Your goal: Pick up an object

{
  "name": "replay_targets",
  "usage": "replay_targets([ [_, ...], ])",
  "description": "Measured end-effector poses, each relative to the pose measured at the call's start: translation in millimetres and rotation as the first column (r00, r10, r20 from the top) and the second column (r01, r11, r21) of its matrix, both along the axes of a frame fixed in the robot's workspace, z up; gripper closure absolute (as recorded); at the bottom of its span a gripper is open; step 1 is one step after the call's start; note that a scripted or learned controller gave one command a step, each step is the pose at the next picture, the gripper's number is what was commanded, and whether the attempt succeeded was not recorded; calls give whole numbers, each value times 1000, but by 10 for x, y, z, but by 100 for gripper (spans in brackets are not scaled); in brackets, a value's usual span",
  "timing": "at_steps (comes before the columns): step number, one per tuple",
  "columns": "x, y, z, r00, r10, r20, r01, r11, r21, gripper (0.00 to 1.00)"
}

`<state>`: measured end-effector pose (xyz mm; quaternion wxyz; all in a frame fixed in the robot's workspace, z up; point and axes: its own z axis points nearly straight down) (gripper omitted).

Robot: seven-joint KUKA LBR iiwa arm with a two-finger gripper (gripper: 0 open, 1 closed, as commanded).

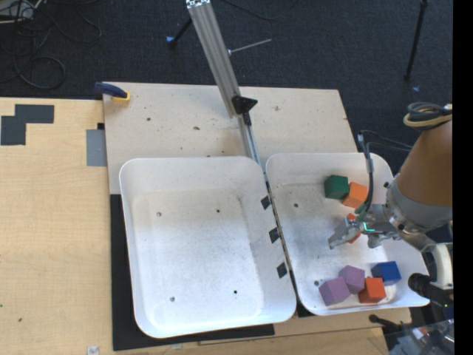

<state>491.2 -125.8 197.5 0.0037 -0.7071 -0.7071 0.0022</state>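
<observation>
1. The task's candidates are small coloured blocks in the right bin (295,198). A green block (337,186) and an orange block (356,194) touch each other near the bin's far right side. Two purple blocks (343,285), a blue block (386,271) and a second orange-red block (372,291) huddle at its near right corner.

2. They look like rigid, light cubes with flat faces, probably foam or wood. I judge they will not crush or deform, but could skid on the smooth bin floor if nudged. Opposite flat faces are the place to grip. The packed neighbours leave little finger room, so an exposed outer face pair is best.

3. The gripper (347,235) hangs low over the bin floor between the two groups, just below the green and orange pair. A small reddish patch shows beside it; I cannot tell what it is.

4. Whether the jaws stand open or closed cannot be told here, nor whether anything is held.

5. The grey arm (425,180) comes in from the right over the bin's rim.

6. The left bin (148,191) lies alongside, a slanted metal rail (218,54) rising behind the divide.
</observation>
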Motion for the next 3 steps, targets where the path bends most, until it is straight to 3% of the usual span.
replay_targets([
  [1, 8, -11, 20, 1000, -4, 6, 4, 1000, -1, 0],
  [3, 64, -79, -901, 1000, -1, 0, 1, 1000, 0, 0],
])
